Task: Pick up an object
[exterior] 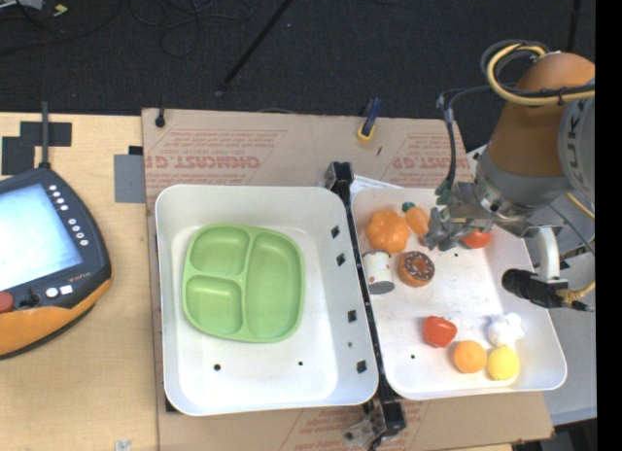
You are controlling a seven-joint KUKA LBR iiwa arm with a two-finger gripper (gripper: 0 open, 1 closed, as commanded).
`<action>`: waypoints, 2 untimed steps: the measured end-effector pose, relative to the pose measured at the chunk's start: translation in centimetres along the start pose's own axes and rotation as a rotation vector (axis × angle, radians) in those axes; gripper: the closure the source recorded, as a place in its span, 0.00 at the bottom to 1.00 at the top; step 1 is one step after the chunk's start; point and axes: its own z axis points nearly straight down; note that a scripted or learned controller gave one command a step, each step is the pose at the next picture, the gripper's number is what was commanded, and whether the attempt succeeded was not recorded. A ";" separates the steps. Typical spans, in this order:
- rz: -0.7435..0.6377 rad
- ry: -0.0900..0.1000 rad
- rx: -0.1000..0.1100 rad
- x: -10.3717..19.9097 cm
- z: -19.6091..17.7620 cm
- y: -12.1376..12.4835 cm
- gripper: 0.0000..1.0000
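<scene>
camera view looks down on two shallow white bins side by side on the surface, and the tool (449,230) sits low over the upper part of the right bin (530,376), between an orange pepper-like toy (388,230) on its left and a small red piece (477,239) just beside it on the right; whether it is open, closed or gripping anything i cannot tell, since the wrist hides that part. no object is clearly taken yet, so the task's thing is any of the toys lying in the right bin. the likely trouble, as i judge it, is crowding: the orange toy, a narrow orange piece (417,218) near it, the red piece and a round brown doughnut (417,268) all lie close, so a descent could nudge one aside or pinch two at once, and the rounded, smooth plastic shapes may roll or squirt free. a white and grey cup-like cylinder (377,271) lies tipped near the bin's left wall. lower down sit a glossy red pepper (439,330), an orange ball (469,356), a yellow lemon shape (502,364) and a lumpy white item (503,329), well apart from the tool. the left bin (194,381) holds a matte green divided plate (244,281) with three compartments
</scene>
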 end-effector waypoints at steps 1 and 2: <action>0.001 -0.001 0.001 4.3 0.7 1.8 1.00; 0.000 0.000 0.003 9.8 -0.5 3.6 1.00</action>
